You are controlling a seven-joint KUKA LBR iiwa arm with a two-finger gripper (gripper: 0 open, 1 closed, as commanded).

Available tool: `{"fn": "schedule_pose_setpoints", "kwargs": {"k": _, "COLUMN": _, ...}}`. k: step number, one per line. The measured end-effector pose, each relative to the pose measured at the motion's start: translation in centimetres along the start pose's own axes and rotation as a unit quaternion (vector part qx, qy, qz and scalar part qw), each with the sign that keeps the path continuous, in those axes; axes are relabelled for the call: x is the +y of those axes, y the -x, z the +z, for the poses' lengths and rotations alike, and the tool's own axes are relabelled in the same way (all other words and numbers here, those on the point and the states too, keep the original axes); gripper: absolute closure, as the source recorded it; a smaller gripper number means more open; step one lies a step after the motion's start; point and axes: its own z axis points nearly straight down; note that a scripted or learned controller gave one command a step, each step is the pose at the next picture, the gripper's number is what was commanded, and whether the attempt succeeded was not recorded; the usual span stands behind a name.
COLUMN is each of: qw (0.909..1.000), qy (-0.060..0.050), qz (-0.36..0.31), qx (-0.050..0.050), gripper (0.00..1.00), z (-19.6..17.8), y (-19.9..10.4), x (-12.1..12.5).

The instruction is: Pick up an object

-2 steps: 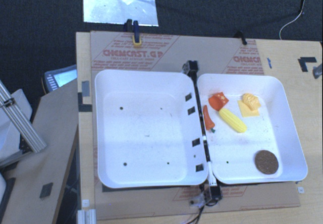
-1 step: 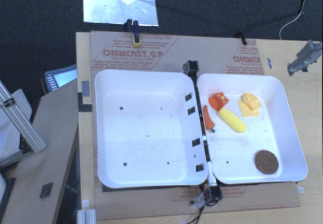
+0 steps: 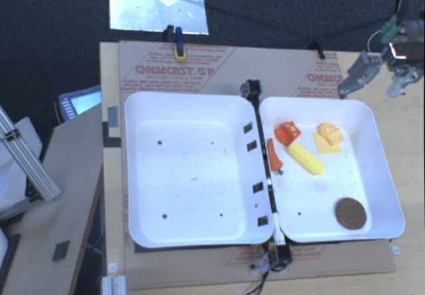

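Claw position (image 3: 375, 78): it hangs above the far right corner of the right bin (image 3: 378, 134), outside the rim, with nothing between its two fingers. The fingers appear spread apart, one grey finger (image 3: 355, 76) slanting toward the bin and the other near the bench edge.

You have several candidate things, all in the right bin. An ear of corn (image 3: 306, 158) lies at a slant near the middle. A red pepper piece (image 3: 287, 132) sits just beside its upper end. A thin orange-red carrot (image 3: 273, 155) lies along the wall at the divider. A yellow cheese wedge with a lumpy yellow piece on it (image 3: 328, 137) sits toward the far side. A brown round cookie (image 3: 350, 213) lies well apart, near the front corner. The left bin (image 3: 189, 167) holds nothing to grasp.

Expect these faults:

1. Corn, pepper and carrot lie close together. A descent between them may nudge one and close on none.
2. The carrot lies against the wall, so one finger may strike the rim.
3. The cookie is flat; fingers may slide over it.
4. The corn is round and may roll out as the fingers close.
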Motion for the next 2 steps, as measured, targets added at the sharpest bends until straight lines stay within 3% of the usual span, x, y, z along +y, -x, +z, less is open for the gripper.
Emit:
{"fn": "schedule_pose_setpoints", "kwargs": {"k": 1, "qw": 1.0, "qy": 0.0, "qz": 0.001, "qx": 0.0, "gripper": 0.0, "z": 0.0, "y": -5.3, "x": 0.0}}
{"fn": "schedule_pose_setpoints", "kwargs": {"k": 2, "qw": 1.0, "qy": -0.001, "qz": -0.001, "qx": 0.001, "gripper": 0.0, "z": 0.1, "y": -14.6, "x": 0.1}}
